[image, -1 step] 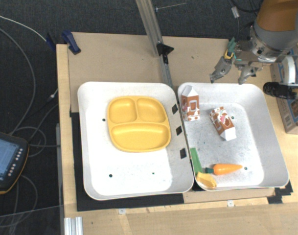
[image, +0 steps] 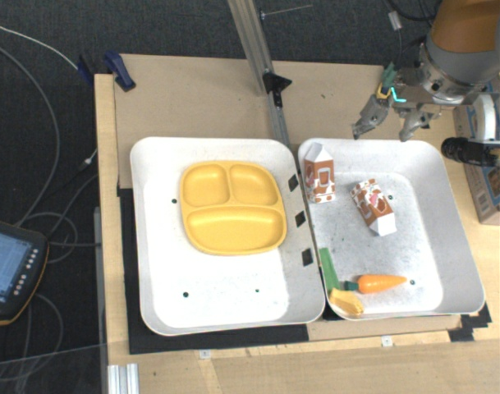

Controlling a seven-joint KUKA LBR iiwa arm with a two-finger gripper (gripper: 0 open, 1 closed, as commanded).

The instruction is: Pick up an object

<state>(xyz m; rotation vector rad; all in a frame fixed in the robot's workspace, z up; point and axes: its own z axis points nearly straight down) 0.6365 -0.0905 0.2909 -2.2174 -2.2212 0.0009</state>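
Gripper (image: 393,124) is hanging over the bench just past the right bin's (image: 455,212) far rim, at about 1 o'clock in the view, fingers spread apart w/ nothing btwn them. Candidates are all lying in the right bin: a milk carton (image: 318,176) standing at the bin's 10 o'clock, hard by the wall; a second carton (image: 373,206) lying tipped near centre; a carrot (image: 381,283) at 6 o'clock; a yellow piece (image: 346,302) in the 7 o'clock corner. The yellow plate (image: 231,206) is sitting in the left bin (image: 151,245).

Best bet, imo, is the tipped carton: room all around it. Approach should be straight down, jaws straddling its narrow sides. The upright carton is crowding the wall, so a finger risks catching the rim. The carrot is lying close to the near rim, leaving less room there.
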